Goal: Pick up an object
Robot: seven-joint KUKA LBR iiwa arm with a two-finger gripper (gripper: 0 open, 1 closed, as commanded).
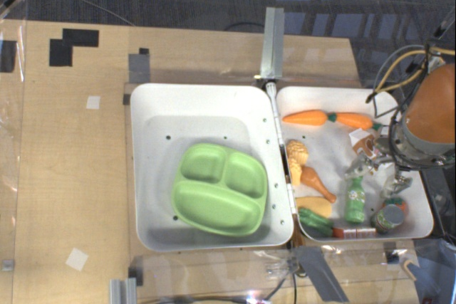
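Tabletop (71,174), light wood, carrying two white bins side by side. Left bin (149,153): one green divided plate (221,189). Right bin (426,221): two carrots (306,118) along the far wall, chicken drumstick (315,183), corn cob (296,150), green bottle (355,199), small can (389,217). Arm's gripper (381,167) low over the right bin, near the bottle.

Two white bins (142,153), one green plate (221,189), two carrots (305,118), one green bottle (355,201).
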